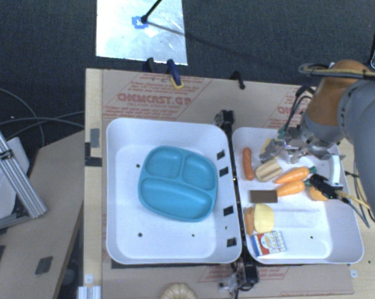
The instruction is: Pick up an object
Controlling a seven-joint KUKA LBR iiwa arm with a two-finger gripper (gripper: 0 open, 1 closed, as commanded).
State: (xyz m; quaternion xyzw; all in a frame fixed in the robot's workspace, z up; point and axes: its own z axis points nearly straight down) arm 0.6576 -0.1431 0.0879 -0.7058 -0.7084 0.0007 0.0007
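My gripper (275,149) hangs low over the far part of the right bin (345,242), with the arm coming in from the right. Just below it lies a tan bread roll (268,172). A red sausage (247,164) lies to the roll's left. Two orange carrots (292,176) (289,188) lie to the roll's right, one under the other. Nearer the front are a brown flat block (263,197), a yellow lump (264,217) beside an orange piece (249,221), and a small printed packet (271,242). Nothing shows between the gripper's tips.
The left bin (125,236) holds a blue divided plate (178,182). A black-clipped divider (229,178) runs between the two bins. A small coiled ring (180,295) lies on the bench in front.
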